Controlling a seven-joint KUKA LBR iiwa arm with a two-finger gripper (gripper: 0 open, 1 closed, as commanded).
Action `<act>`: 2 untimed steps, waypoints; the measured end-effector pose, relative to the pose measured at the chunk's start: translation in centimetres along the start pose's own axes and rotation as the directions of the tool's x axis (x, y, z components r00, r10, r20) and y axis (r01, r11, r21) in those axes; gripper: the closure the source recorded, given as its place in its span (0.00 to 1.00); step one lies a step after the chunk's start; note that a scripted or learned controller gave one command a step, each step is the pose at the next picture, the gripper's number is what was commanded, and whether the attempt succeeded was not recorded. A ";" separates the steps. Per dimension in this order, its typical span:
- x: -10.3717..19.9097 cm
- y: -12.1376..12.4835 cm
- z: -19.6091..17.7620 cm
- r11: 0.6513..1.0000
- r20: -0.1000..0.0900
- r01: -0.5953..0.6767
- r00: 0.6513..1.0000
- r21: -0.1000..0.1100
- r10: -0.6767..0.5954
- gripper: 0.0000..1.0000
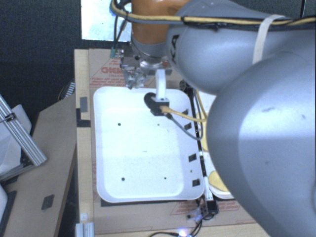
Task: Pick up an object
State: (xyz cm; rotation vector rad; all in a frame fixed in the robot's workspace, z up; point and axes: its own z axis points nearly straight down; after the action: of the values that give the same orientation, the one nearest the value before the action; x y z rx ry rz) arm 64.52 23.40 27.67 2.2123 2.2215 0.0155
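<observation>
Zero objects visible in left bin (143, 181) tbh. Gripper (136, 78) sits at its far rim, can't tell its state. Yellow thing (217, 181) peeks from right bin, mostly hidden under arm (237, 58). Risk: grab closes on nothing.

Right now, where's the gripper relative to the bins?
In the camera view the gripper sits over the far edge of the left bin, near its back rim, just below the arm's orange band.
</observation>
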 end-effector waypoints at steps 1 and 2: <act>-1.0 1.2 -19.5 1.000 -0.003 0.002 1.000 -0.008 -0.002 1.00; 0.1 2.6 -22.6 1.000 0.001 0.002 1.000 0.005 -0.002 1.00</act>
State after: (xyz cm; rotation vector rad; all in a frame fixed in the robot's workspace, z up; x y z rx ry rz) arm 66.88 23.47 50.26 2.2125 2.2256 0.0086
